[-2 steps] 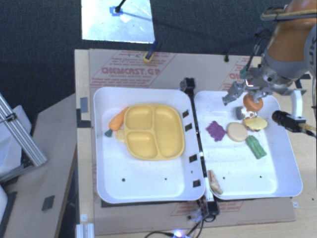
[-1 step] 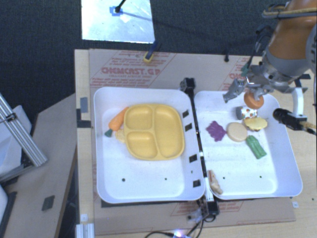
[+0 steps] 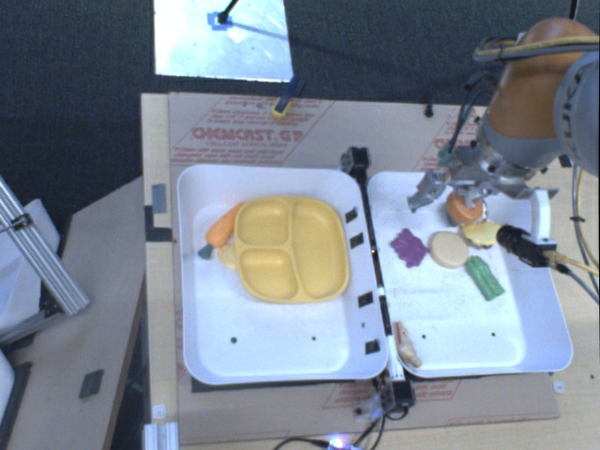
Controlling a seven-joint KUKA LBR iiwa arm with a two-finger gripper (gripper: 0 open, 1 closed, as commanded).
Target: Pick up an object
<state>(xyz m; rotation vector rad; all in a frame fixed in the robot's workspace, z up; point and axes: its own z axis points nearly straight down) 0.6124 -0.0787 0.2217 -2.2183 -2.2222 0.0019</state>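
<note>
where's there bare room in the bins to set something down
Right bin: its near half lies bare, below the green piece and purple piece. Left bin: a bare strip in front of the yellow tray. The right bin's far end is crowded around the gripper.

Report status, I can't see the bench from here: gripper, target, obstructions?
Gripper low over right bin, above orange object. Nothing visibly held. Yellow piece and beige disc crowd close beside it.

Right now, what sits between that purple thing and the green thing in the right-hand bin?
In the camera view, a round beige piece lies between the purple item and the green item.
</note>
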